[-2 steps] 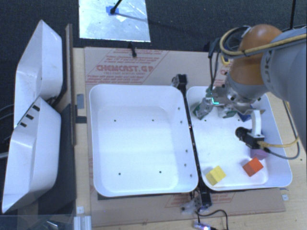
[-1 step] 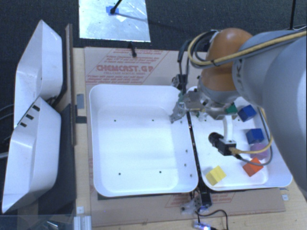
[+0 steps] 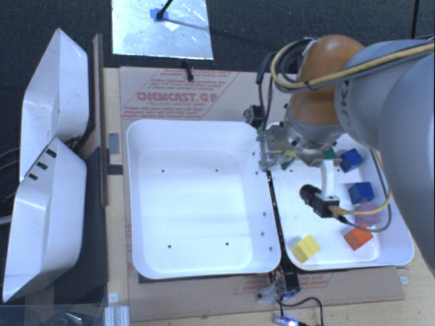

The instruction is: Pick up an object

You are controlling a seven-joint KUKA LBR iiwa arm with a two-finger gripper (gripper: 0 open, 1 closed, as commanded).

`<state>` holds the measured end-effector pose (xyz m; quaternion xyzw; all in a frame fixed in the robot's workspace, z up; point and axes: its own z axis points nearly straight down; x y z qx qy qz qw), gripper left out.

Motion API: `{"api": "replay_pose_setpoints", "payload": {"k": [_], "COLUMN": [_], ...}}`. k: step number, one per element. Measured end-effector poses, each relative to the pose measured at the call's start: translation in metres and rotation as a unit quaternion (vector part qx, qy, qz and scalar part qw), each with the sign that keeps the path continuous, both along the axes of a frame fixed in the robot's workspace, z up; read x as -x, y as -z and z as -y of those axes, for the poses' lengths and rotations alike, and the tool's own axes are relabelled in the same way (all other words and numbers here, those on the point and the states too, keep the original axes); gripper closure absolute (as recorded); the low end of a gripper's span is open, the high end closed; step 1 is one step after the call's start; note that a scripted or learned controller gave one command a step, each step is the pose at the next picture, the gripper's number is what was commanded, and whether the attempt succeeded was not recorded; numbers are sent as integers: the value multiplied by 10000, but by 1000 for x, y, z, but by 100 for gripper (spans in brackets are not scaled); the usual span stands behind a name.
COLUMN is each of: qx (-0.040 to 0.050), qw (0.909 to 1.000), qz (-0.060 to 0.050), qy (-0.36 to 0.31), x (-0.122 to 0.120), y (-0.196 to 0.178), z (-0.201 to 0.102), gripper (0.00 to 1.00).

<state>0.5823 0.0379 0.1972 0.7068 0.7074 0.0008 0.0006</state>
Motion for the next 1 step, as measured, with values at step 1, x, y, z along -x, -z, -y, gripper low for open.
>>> {"api": "replay_pose_setpoints", "payload": {"k": [1], "qx": [-2], "qw": [10000], "qz": [15], "qy": [-12], "x": [-58], "y": [-28], "z": [-41], "gripper": [100]}}
